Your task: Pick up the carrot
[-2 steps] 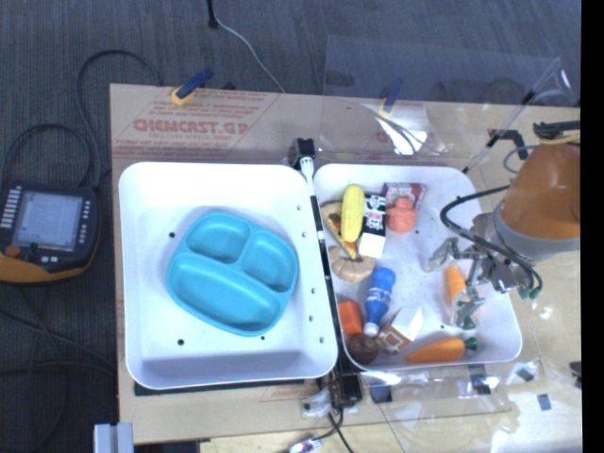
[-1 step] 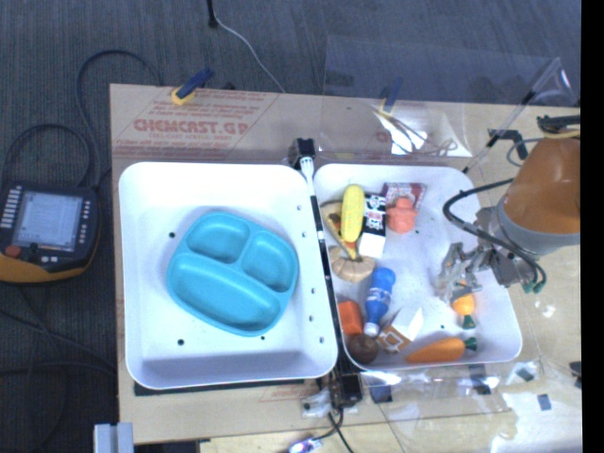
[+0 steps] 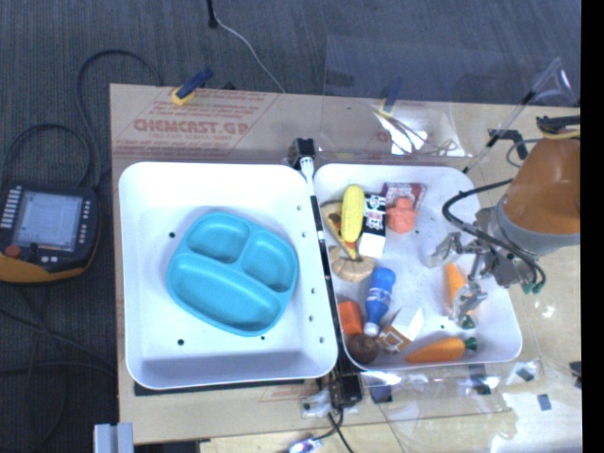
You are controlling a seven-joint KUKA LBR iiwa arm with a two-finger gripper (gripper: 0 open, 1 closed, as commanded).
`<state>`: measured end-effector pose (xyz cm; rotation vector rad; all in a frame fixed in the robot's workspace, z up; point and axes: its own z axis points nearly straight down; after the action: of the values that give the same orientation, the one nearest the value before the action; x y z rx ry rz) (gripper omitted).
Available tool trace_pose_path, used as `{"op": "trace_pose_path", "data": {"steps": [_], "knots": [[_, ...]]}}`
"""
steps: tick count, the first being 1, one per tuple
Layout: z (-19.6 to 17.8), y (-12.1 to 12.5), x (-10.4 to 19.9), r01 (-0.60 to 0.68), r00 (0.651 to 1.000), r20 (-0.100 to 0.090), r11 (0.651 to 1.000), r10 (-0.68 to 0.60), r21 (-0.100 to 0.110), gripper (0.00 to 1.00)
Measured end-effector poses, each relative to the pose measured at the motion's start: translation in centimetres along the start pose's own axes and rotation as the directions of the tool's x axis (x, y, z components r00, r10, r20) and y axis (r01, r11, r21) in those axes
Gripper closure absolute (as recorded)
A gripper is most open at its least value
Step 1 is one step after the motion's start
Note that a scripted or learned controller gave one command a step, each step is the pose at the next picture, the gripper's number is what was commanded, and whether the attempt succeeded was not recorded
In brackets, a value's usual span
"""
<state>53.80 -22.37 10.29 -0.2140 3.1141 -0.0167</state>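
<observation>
We saw the hand low in the right bin, fingers spread open and grasping nothing, an orange piece between them, the carrot lying by the near wall, blue plate in the left bin.

A: Which items are showing orange?
B: The carrot, with a green tip, and the arm's band.
A: And blue?
B: The divided plate is showing light blue; the bottle blue with a white cap. The banana is showing yellow.
</observation>
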Motion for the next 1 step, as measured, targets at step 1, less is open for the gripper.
{"op": "trace_pose_path", "data": {"steps": [1], "knots": [[1.03, 2.68, 1.12, -0.088, 0.996, -0.002, 0.996, 0.088, 0.000, 0.00]]}}
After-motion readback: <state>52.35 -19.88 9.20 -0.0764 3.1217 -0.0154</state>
